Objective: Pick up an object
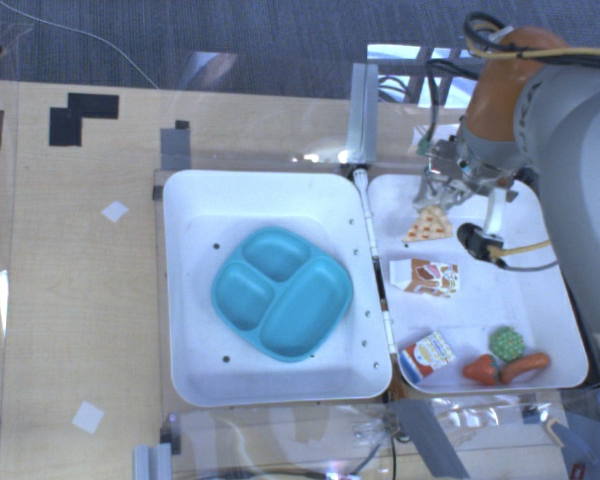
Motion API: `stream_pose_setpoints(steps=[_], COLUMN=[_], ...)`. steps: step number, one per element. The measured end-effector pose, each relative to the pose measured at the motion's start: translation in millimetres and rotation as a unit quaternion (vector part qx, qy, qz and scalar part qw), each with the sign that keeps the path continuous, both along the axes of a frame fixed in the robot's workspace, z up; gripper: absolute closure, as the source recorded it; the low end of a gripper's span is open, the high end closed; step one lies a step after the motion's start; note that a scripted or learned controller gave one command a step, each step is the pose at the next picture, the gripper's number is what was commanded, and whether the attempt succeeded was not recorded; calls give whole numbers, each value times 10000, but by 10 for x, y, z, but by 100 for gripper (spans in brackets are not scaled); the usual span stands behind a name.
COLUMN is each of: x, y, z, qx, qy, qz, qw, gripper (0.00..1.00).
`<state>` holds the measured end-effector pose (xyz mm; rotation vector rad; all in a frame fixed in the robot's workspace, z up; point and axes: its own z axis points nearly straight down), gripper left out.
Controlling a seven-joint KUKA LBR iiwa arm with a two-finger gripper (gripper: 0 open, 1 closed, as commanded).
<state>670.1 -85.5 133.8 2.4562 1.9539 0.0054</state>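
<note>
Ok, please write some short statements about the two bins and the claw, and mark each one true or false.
1. A blue tray with compartments lies in the left bin. True.
2. The claw is above the left bin. False: it is over the far end of the right bin, just above the pizza slice.
3. The carton lies near the right bin's front edge. True.
4. The green ball sits on the blue tray. False: it is in the right bin, beside the sausage.
5. The blue tray holds the pizza slice. False: the slice is in the right bin.
</note>
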Motion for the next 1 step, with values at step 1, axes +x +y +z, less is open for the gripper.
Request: stream_pose_setpoints(steps=[1], x=[-1], y=[304], z=[580], qx=[-7], qy=[-5], qz=[1081], qw=[9941], gripper=[100])
